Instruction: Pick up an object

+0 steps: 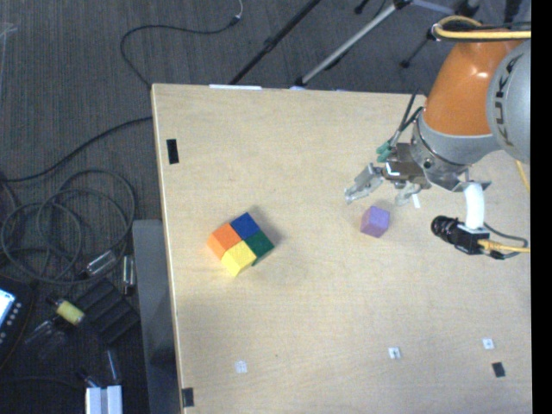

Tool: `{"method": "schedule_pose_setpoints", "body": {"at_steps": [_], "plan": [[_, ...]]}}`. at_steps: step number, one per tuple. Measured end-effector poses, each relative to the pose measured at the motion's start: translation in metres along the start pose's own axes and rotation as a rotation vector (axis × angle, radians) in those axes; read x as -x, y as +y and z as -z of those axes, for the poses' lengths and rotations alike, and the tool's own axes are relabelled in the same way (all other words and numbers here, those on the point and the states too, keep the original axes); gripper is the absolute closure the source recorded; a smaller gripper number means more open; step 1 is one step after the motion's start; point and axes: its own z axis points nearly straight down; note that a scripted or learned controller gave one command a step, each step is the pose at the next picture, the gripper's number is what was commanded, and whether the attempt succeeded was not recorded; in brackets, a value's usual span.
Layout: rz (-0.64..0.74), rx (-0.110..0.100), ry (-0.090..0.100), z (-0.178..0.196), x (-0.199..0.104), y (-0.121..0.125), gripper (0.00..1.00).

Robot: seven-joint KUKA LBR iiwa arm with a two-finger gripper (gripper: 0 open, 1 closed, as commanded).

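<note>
Low at centre-left I see a four-coloured block (pixel 241 242) on the counter (pixel 345 335). My end effector (pixel 383 194), right of centre, hangs spread wide, holding nothing, just above a purple cube (pixel 375 222) lying apart from its fingers.

Grey arm (pixel 517 102), broad orange band above wrist; silver metal two-finger gripper (pixel 379 193); thin dark cables at wrist, green connector, white cylinder, black-and-yellow fitting alongside.
</note>
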Motion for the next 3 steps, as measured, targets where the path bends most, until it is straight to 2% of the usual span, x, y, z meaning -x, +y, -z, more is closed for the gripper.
{"method": "schedule_pose_setpoints", "body": {"at_steps": [1, 2, 3], "plan": [[0.172, 0.000, 0.000, -0.1466, 0.0660, 0.0121, 0.00], [0.171, -0.002, 0.003, -0.1397, 0.0654, 0.0117, 1.00], [0.171, -0.002, 0.003, -0.1397, 0.0653, 0.0117, 0.00]]}}
